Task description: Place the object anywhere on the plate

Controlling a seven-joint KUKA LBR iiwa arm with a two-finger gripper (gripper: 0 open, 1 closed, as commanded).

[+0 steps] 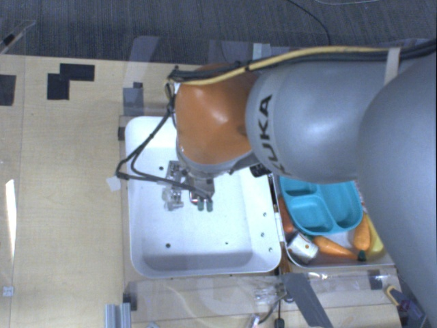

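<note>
Well, in the camera view I see the two-finger metal gripper (188, 198) hanging over the shallow white left bin (205, 264). It is well to the left of the blue plastic plate with three sections (321, 210). I cannot tell if the gripper is open or closed, because it is small and a bit blurry under the big grey and orange arm (225, 125).

The plate sits in the shallow white right bin (332, 268), partly under the arm. Just below the plate, on the side nearer the camera, lies a long orange toy carrot (333, 247). I think this is the thing to move, but I am not sure. Its long side runs left to right, along the plate's near edge. A small round silver and white thing (304, 248) sits at its left end. A yellow curved toy (362, 236) stands by its right end.

So the carrot is off to the gripper's right and a little nearer the camera, in the other bin. I think I must cross over the wall between the bins first.
</note>
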